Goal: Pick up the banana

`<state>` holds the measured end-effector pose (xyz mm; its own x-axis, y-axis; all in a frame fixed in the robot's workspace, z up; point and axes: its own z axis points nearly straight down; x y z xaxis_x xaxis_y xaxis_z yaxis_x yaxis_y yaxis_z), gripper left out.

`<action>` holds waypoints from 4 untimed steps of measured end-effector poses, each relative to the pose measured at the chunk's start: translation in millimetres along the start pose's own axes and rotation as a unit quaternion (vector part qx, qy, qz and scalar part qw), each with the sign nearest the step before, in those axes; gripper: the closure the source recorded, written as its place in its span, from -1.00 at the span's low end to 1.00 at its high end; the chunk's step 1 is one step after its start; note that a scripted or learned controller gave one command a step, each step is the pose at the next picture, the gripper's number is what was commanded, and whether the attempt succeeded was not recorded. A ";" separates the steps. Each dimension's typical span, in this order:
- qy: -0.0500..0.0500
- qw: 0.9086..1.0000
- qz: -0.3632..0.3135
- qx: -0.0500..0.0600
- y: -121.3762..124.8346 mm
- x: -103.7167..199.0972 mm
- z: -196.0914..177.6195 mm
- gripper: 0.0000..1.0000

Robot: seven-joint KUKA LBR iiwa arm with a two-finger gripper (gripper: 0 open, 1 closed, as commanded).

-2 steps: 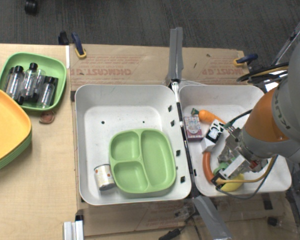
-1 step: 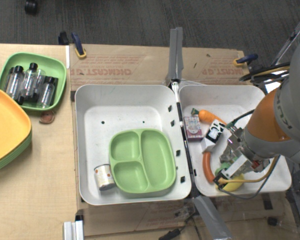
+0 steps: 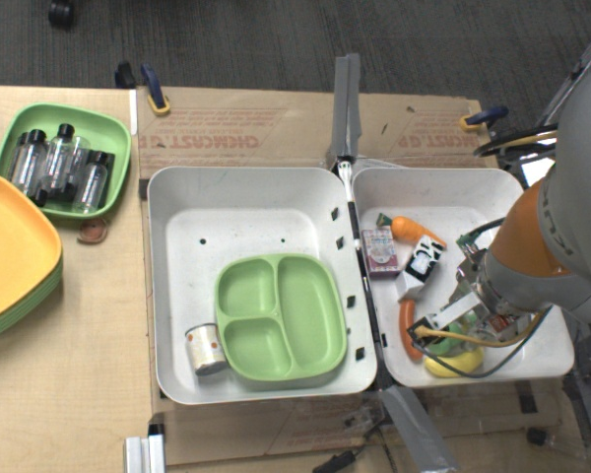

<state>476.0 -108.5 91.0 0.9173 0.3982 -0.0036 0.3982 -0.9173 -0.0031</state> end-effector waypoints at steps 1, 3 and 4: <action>0.000 1.000 -0.010 0.000 -12.6 5.8 0.8 1.00; -0.001 1.000 -0.024 0.000 -7.6 3.2 0.9 1.00; -0.001 0.998 0.058 0.000 3.9 14.5 0.6 1.00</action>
<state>490.8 -106.3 90.3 0.9571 0.2899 -0.0058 0.2899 -0.9571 -0.0026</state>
